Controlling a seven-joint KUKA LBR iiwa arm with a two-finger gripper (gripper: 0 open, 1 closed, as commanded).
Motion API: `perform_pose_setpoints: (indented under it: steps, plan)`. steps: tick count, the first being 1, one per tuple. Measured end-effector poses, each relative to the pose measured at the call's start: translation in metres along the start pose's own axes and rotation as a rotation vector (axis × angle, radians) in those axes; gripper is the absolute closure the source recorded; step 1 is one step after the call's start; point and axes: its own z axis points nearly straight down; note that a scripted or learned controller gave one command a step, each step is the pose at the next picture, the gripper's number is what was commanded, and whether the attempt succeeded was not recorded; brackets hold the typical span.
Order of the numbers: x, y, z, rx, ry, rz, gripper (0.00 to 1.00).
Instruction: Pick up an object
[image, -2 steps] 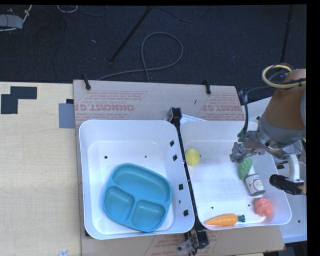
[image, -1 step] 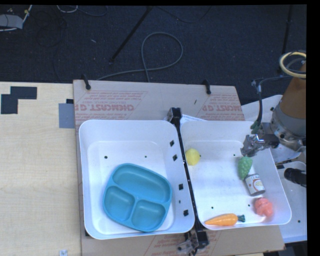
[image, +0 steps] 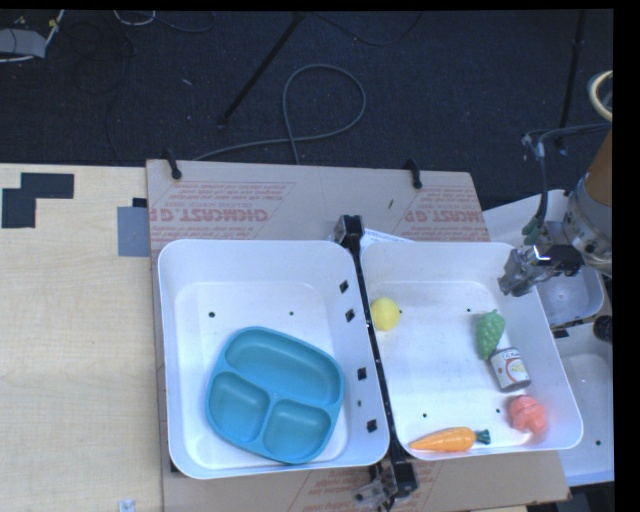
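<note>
The hand (image: 522, 268) sits over the far right rim of the right bin (image: 440, 275); whether it is open or closed cannot be told, and nothing shows in it. In that bin: a yellow ball (image: 385, 313) at the left wall, a green toy (image: 489, 332) and a small can (image: 511, 369) toward the right, a pink toy (image: 527, 413) and a toy carrot (image: 447, 439) along the near edge. The left bin (image: 185, 300) holds a blue divided tray (image: 275, 393). Both bins rest on the counter (image: 70, 350).
</note>
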Motion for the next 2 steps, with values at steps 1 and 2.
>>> perform_pose_setpoints:
  steps: [1, 2]
  plan:
    - [0.051, -0.003, 0.021, 0.007, 0.002, -0.002, 1.00]
    - [0.113, -0.005, 0.029, 0.008, 0.003, -0.004, 1.00]
